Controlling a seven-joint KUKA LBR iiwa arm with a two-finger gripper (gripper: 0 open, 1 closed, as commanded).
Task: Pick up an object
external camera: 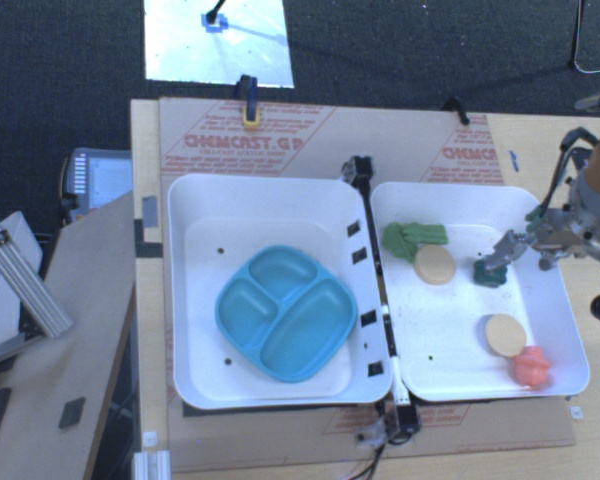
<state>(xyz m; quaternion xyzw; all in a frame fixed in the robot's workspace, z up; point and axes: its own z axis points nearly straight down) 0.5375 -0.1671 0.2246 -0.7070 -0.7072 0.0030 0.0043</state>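
Two shallow white bins sit side by side on the bench in the middle of the frame. The left bin (190,218) holds a blue divided plate (285,311), lying flat a little right of that bin's centre, with three compartments facing up.

The right bin (555,368) holds several small things. A green leafy toy (415,236) lies in its upper left part, and a round tan disc (435,264) sits just below and touching it. A second tan disc (504,334) lies toward the lower right, with a pink object (531,366) just beside it in the bin's lower right corner. A small dark teal object (490,274) lies in the upper right part of the bin, well apart from the pink one.

The arm reaches in from the right edge of the frame, and its gripper (496,260) hangs low right at the dark teal object, apparently touching it. Whether it is spread or pressed together cannot be told at this size, nor whether the teal object sits between its tips
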